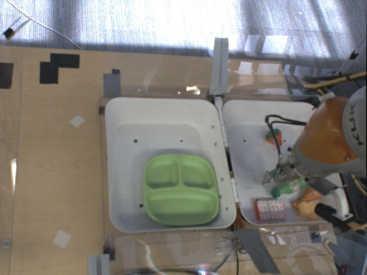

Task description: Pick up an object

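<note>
Two shallow white bins sit side by side on a wooden bench. The left bin (123, 130), centre of frame, holds a green divided plate (181, 190) near its lower edge. The right bin (246, 125) holds a small orange item (274, 135) near its top, a red-and-white patterned box (270, 209) at its lower edge, a tan object (307, 202) at lower right, and a green item (287, 187) between them. The gripper (279, 175) is low beside the green item; whether its fingers are open, closed or holding anything cannot be told.
</note>
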Controlling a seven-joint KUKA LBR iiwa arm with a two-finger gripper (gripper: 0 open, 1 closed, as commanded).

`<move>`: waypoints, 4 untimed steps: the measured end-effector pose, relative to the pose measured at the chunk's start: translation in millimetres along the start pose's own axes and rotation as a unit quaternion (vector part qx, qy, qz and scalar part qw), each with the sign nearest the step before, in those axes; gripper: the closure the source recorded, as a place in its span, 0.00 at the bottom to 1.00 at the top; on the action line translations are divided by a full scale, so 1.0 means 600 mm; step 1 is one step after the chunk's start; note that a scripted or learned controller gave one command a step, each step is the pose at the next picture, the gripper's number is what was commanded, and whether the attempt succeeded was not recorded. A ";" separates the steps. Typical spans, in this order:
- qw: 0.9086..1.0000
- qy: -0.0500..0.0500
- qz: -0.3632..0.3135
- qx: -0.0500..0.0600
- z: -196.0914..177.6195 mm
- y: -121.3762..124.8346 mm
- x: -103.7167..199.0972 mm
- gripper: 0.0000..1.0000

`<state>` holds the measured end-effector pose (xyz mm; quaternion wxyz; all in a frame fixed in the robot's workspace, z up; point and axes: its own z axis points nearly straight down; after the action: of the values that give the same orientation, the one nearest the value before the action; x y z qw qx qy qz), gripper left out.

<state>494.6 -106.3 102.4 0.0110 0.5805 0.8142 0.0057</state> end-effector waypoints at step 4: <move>0.985 0.007 -0.175 0.008 -0.191 0.104 0.323 1.00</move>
<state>487.8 97.4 216.4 0.0014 0.4291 0.9033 0.0012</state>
